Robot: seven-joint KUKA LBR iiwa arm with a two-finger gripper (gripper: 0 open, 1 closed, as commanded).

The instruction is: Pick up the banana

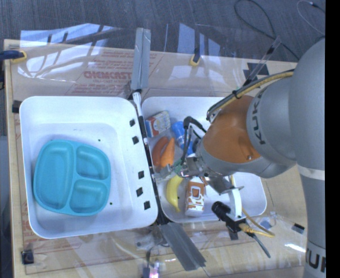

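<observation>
step: reach for banana (174, 191) | place: right bin (256, 204), 7 o'clock of gripper (188, 165) | grip: cannot tell | tip: descend clear of carton (195, 197) and orange (163, 152)

yellow banana (174, 191), lying in right bin's near-left corner, partly hidden under arm

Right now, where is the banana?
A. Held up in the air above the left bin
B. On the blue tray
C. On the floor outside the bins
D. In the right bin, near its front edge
D: the banana lies in the right bin near its front edge, beside a small carton, while the blue tray sits in the left bin.
</observation>
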